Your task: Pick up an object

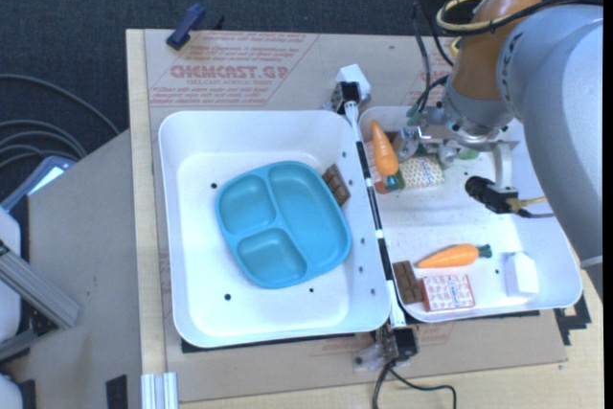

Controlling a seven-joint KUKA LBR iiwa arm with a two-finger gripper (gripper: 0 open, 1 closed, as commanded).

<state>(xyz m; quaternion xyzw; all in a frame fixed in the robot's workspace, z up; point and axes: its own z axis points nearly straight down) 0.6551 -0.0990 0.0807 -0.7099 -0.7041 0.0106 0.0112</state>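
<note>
Orange carrot (383, 151) lies against the divider at the far end of the right bin (551, 278), just beside the gripper (428, 148), whose grip you cannot judge, so centre over it before closing, clear of the mesh pad (420, 173).

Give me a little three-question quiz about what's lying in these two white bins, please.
1. True or false: the blue plate lies in the same bin as the two carrots.
2. How many sections does the plate have?
3. Which lies nearest the gripper: A) the carrot by the divider, B) the white block, C) the red-and-white card?

Key: 1 false, it lies in the left bin; 2 three; 3 A.
</note>
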